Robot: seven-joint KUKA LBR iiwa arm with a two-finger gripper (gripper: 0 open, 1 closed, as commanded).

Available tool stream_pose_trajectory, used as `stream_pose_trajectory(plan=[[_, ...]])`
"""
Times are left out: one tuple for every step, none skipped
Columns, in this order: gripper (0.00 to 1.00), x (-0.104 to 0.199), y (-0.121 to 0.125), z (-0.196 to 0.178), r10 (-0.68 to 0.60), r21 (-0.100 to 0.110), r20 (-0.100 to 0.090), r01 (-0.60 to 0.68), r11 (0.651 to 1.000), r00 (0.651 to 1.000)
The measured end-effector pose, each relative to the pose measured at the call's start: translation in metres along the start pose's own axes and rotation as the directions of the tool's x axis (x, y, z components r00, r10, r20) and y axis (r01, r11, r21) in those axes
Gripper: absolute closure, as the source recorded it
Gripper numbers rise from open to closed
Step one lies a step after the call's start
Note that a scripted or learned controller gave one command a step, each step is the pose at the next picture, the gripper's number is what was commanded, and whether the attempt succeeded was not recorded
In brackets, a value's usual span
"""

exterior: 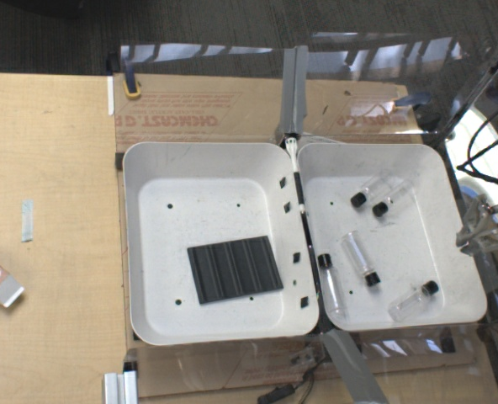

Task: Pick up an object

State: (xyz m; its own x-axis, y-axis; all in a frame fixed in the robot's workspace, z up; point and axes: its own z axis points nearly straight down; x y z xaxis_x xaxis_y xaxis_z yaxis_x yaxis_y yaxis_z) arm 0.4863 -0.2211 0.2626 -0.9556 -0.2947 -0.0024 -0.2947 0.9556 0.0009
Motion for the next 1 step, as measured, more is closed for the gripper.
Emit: stream_pose_trajectory(plan=[[1.0,-0.01,-0.0031,-0.0027,-0.264,0.001,0.002,0.264,0.965,0.965]])
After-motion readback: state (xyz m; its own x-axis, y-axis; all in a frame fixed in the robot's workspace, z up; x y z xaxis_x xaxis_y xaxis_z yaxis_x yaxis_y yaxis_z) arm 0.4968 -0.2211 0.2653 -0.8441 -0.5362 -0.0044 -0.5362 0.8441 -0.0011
